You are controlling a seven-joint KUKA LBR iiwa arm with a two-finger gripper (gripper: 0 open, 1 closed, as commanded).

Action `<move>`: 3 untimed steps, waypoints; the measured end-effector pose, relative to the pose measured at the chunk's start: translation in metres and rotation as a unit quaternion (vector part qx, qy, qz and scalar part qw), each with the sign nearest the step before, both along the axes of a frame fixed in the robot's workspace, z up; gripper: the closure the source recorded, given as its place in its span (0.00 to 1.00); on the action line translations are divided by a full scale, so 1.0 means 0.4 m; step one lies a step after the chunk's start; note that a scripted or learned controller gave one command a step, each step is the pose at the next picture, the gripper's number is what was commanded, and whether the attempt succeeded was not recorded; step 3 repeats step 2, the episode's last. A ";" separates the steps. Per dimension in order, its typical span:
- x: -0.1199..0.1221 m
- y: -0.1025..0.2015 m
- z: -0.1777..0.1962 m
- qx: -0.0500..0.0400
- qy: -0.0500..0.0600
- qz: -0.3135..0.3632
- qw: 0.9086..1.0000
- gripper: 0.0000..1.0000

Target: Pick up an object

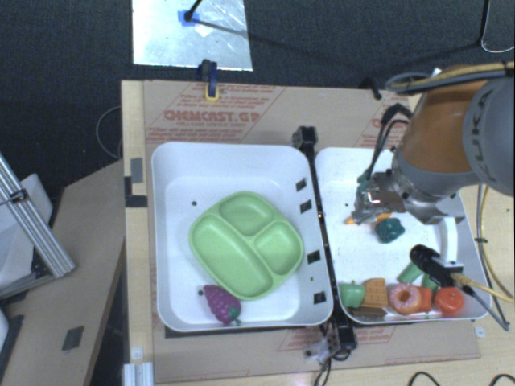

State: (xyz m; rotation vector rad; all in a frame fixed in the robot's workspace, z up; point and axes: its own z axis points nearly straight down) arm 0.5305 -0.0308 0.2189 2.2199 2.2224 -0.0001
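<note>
Jaws hang low over the upper left part of the right bin (354, 256), at the end of the grey and orange arm (438, 135) that reaches in from the right. From this slant I cannot tell whether they are open or closed.

Both white bins sit side by side on the tabletop (241, 115), which is covered by a brown sheet with red print. The left bin (173, 215) holds a light green divided plate (245, 244) lying flat near its middle. A purple bunch of grapes (221, 302) lies at the plate's lower left edge.

In the right bin, the things to pick lie mostly along the near wall. From left to right they are a green piece (352, 294), a tan and orange piece (373, 292), a pink doughnut (402, 297) and a red tomato (448, 299). Another green piece (410, 272) lies just above the doughnut. A teal object (390, 230) lies apart from that row, just beside the jaws on their lower right. A tiny orange bit (352, 220) lies just to their left on the bin floor.
</note>
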 end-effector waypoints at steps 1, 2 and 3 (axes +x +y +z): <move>-0.023 0.012 -0.011 0.000 0.000 0.000 1.000 1.00; -0.023 0.010 -0.011 0.000 0.000 0.000 1.000 1.00; -0.023 0.010 -0.011 0.000 0.000 0.000 1.000 1.00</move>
